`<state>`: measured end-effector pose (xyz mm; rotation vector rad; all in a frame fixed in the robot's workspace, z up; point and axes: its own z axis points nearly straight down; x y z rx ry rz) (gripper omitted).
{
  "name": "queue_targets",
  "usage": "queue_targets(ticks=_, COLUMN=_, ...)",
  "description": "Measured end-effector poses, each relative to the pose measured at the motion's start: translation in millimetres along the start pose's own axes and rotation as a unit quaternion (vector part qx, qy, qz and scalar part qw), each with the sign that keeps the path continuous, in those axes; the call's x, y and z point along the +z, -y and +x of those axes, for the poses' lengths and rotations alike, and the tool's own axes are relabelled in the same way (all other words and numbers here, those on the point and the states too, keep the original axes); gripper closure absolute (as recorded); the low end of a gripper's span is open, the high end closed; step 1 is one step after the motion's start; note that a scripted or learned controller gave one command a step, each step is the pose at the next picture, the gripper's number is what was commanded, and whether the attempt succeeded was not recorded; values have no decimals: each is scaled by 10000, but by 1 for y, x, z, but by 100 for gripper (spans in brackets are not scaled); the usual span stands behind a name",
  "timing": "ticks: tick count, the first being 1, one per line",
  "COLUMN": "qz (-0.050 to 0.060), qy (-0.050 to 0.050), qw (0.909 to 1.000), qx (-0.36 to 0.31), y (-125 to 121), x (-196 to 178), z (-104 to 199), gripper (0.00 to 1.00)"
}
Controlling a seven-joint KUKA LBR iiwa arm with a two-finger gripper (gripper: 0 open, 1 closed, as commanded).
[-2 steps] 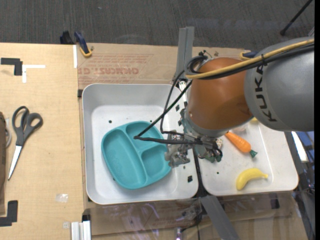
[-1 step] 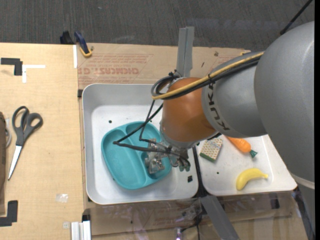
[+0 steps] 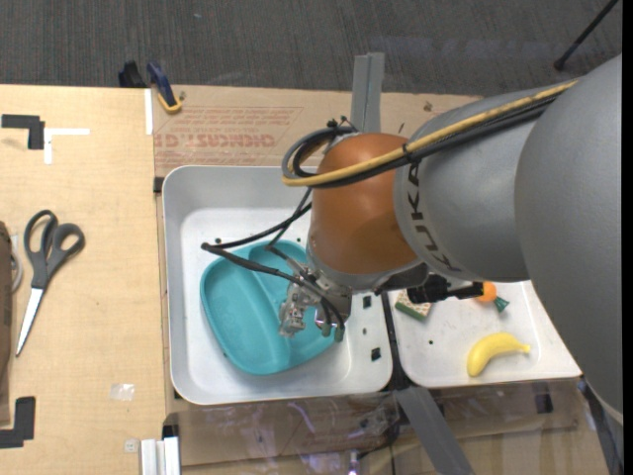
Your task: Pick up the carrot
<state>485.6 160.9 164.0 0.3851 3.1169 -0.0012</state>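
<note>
Arm [image 3: 465, 196] overhead | fingers [image 3: 309, 317] over teal dish [image 3: 242, 310], spread unclear | carrot [image 3: 485, 292] right bin

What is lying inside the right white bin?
The right bin holds a yellow banana, the carrot's orange end and a small green-edged piece. The arm covers its upper part.

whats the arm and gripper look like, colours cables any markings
The arm is smooth grey with a rounded orange band above the wrist and dark KUKA lettering. Black and yellow cables loop along it. The gripper is small, metallic and dark.
</note>
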Motion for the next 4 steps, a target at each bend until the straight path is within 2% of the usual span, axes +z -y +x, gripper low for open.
queue_targets(ticks=1, qz=-2, qy=6, qw=9981, qx=-608, y=-22, x=-27, z=13, gripper=100)
queue_targets(ticks=2, qz=2, qy=-7, qw=9994, qx=339, y=33, x=3, z=-1, gripper=100)
queue_targets(ticks=3, qz=5, qy=-10, qw=9999, qx=-138, y=14, x=13, z=5, gripper=100)
queue_targets(ticks=4, qz=-5, qy=2, qw=9818, qx=-1897, y=6, x=-3, z=6, gripper=100)
